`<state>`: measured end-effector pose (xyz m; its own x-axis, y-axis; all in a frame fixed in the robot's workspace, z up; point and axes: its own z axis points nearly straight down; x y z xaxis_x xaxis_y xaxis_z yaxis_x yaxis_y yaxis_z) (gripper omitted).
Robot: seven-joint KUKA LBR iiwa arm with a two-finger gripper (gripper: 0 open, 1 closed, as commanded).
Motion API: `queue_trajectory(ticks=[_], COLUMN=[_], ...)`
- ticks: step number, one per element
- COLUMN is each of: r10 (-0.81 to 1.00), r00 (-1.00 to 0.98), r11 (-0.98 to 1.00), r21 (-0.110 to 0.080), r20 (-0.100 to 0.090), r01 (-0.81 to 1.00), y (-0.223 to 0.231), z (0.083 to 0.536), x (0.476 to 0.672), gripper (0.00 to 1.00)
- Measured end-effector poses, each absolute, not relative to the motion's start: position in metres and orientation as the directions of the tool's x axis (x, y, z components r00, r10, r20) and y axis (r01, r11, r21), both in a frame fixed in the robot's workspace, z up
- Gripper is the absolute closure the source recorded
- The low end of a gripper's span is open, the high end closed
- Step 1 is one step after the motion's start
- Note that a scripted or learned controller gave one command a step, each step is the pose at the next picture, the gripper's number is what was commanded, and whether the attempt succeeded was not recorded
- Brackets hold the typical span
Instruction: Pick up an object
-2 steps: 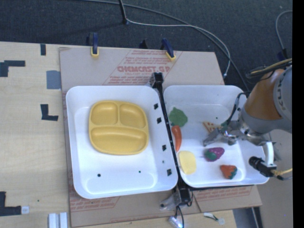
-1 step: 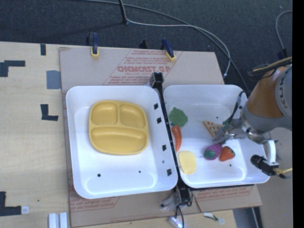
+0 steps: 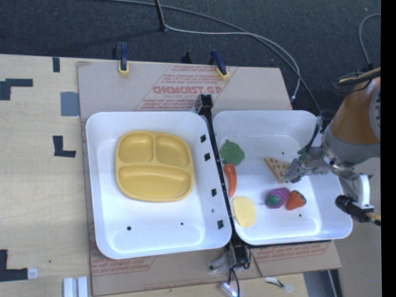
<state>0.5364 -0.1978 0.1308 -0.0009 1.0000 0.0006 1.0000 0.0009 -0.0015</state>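
Observation:
The right bin [image 3: 260, 119] holds a green leafy toy [image 3: 232, 151], an orange carrot [image 3: 231, 179], a yellow piece [image 3: 244, 211], a tan waffle-like cracker [image 3: 275, 167], a purple toy [image 3: 277, 197] and a red strawberry [image 3: 296, 199]. My gripper [image 3: 294, 172] reaches in from the right and sits low at the cracker's right edge, just above the purple toy and strawberry. Nothing shows between its fingers.
The left bin [image 3: 102, 166] carries a yellow divided plate [image 3: 154, 166]. A black divider clip strip [image 3: 213, 166] runs between the bins. Both bins rest on cardboard [image 3: 179, 82] held by blue-yellow clamps [image 3: 218, 64]. A cable [image 3: 260, 39] crosses the dark floor behind.

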Motion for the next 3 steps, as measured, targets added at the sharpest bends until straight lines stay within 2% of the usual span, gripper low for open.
queue_trajectory(ticks=[1, 2, 3], r10=[1.000, 1.000, 1.000], r00=[-0.001, -0.001, -0.005], r11=[0.001, 0.001, 0.005], r21=[-0.001, -0.001, -0.003], r20=[0.000, 0.000, 0.002], r01=[1.000, 1.000, 1.000], y=[-0.200, -0.200, -0.142], z=[0.173, 0.213, 0.221], x=[0.531, 0.537, 0.539], gripper=[1.00, 1.00, 1.00])
